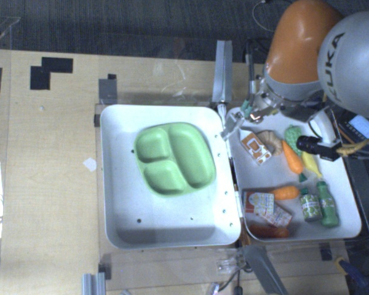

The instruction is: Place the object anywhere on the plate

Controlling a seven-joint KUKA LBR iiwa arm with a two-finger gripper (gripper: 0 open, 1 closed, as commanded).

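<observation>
Pale wood bench (43, 183), two white bins side by side. Left bin (120, 220) holds a green sectioned plate (174, 158) at centre frame, nothing on it. Right bin (350, 217) carries the clutter: a small printed box (256, 147), carrots (291, 157), green bottles (326, 204), a flat packet (267, 206).

Arm (332, 48) enters from upper right, orange band up, wrist bent down toward the divide between the bins. Gripper (246, 112) sits over the right bin's upper left corner, just above the box — finger spread cannot be told, and nothing seen in its grasp.

Step judged: the pick, not yet made. Next move calls for descending on one object, likely the box, then carrying it left over the plate.
</observation>
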